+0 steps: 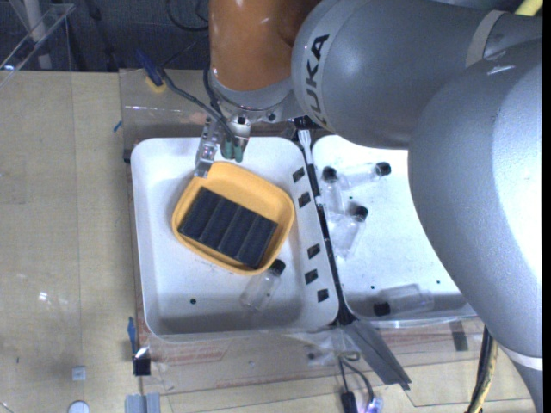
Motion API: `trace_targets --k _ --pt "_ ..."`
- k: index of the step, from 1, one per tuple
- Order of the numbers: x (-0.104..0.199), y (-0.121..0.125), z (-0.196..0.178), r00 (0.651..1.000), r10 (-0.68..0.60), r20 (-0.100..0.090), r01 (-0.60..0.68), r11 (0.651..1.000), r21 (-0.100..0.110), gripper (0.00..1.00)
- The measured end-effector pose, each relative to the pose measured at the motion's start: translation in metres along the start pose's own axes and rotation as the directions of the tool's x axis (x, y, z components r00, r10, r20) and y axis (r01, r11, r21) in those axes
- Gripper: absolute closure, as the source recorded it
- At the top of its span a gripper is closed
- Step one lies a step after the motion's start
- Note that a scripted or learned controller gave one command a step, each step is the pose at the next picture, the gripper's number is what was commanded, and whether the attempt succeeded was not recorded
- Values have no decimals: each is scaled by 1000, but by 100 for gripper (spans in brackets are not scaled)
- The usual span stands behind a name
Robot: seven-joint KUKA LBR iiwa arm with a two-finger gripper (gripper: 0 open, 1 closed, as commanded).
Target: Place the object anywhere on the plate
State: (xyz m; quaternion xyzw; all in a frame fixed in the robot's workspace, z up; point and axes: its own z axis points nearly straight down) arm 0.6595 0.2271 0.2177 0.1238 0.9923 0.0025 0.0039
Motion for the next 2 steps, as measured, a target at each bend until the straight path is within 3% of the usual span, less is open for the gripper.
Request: trace_targets --k 1,2 --pt "-1 0 -7 980 -199 0 199 980 0 100" --pt "0 0 9 901 -434 -6 434 901 0 100"
